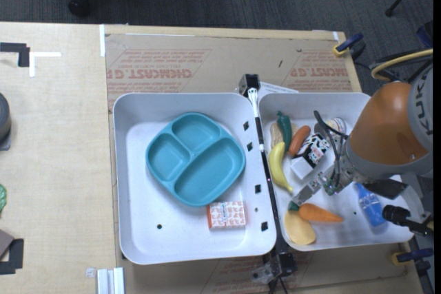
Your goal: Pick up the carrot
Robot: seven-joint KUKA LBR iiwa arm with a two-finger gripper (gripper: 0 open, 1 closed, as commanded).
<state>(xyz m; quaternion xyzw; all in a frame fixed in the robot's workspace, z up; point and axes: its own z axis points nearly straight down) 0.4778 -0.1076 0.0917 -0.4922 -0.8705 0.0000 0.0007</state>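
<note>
The carrot [320, 214], orange with a green stub at its left end, lies flat near the front of the right bin [358, 239]. A second, smaller orange carrot-like piece [298, 139] lies further back, next to a green vegetable [284, 126]. My gripper [322, 186] hangs just above and behind the front carrot, open, with nothing between its fingers. The grey arm with its orange band [386, 127] reaches in from the right and hides part of the bin's right side.
Around the carrot lie a banana [278, 165], a flat yellow piece [300, 229], a blue bottle [370, 206] and a black-and-white carton [315, 148]. The left bin [131, 231] holds a blue divided plate [196, 158] and a small red-white box [227, 215].
</note>
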